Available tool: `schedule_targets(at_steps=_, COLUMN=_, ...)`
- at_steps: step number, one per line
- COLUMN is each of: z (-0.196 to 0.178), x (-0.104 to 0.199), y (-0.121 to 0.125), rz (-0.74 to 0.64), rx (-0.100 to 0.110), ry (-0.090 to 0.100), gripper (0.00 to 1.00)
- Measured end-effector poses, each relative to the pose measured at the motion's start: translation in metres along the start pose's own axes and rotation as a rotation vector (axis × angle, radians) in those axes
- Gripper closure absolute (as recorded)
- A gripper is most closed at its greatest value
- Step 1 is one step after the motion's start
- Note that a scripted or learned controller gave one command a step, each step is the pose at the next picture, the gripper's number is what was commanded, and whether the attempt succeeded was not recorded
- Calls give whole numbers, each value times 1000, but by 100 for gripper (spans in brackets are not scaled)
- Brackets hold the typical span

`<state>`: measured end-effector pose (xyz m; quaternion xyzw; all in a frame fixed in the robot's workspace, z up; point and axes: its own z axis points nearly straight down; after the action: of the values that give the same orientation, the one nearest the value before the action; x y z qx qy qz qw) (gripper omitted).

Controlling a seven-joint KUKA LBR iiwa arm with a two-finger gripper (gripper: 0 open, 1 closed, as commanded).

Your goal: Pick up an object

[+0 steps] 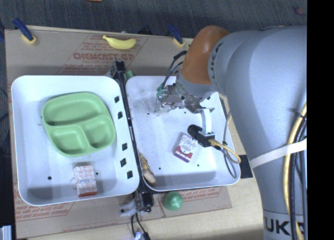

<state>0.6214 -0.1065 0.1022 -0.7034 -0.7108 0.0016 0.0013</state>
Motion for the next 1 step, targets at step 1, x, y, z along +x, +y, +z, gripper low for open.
schedule_targets(at_steps=1, z=-90, x=38, y=-49, rz=4, rx=-3, ry=1, gripper=100)
